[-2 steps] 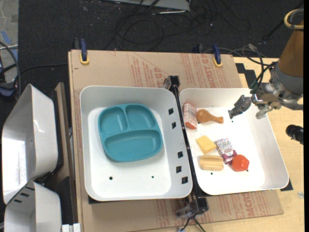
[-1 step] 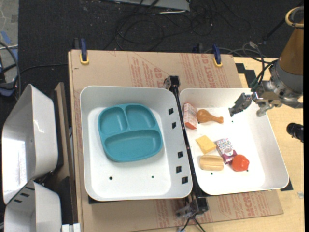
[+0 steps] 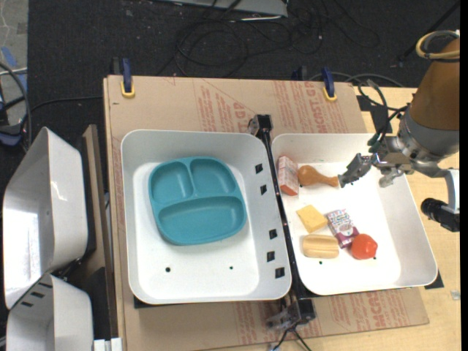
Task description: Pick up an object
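The right bin (image 3: 409, 258) holds several toy foods. A brown drumstick (image 3: 316, 175) lies near the back, with a red and white packet (image 3: 287, 176) to its left. Toward the front are a yellow cheese wedge (image 3: 310, 218), a pink and white wrapped piece (image 3: 340, 224), a pale bread roll (image 3: 320, 246) and a red tomato (image 3: 364, 246). My gripper (image 3: 371, 172) hangs over the back of this bin, just right of the drumstick's thin end. Its fingers are open with nothing between them, and the left finger (image 3: 354, 171) is close to the drumstick's tip.
In the left bin (image 3: 139, 218) lies a teal divided plate (image 3: 196, 199). A black divider (image 3: 276, 203) runs between the bins. The grey arm with its orange band (image 3: 439, 101) comes in from the right. White boxes (image 3: 36, 218) stand at the left of the bench.
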Available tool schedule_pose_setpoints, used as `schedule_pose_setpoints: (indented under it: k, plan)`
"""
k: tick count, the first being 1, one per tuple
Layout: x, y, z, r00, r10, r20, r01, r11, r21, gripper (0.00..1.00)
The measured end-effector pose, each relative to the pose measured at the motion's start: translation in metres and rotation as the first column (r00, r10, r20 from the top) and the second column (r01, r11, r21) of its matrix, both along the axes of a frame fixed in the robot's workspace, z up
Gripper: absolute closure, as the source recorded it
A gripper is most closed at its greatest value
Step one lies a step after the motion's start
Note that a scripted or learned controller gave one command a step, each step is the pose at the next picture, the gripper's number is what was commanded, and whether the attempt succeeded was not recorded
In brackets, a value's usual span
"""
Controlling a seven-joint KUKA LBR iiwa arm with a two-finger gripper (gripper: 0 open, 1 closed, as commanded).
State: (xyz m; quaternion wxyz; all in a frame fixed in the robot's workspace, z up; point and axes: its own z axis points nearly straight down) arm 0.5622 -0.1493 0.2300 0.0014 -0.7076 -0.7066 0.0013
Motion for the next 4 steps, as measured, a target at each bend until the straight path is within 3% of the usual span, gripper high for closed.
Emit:
schedule_pose_setpoints:
  k: [2,3,4]
  plan:
    - [-0.013,0.003,-0.123,1.000,0.000,-0.002,0.000,1.000,0.001,0.00]
    - [-0.011,0.003,-0.109,1.000,-0.001,0.004,0.001,1.000,0.000,1.00]
    - [-0.008,0.003,-0.066,1.000,0.004,0.008,-0.004,1.000,-0.001,1.00]
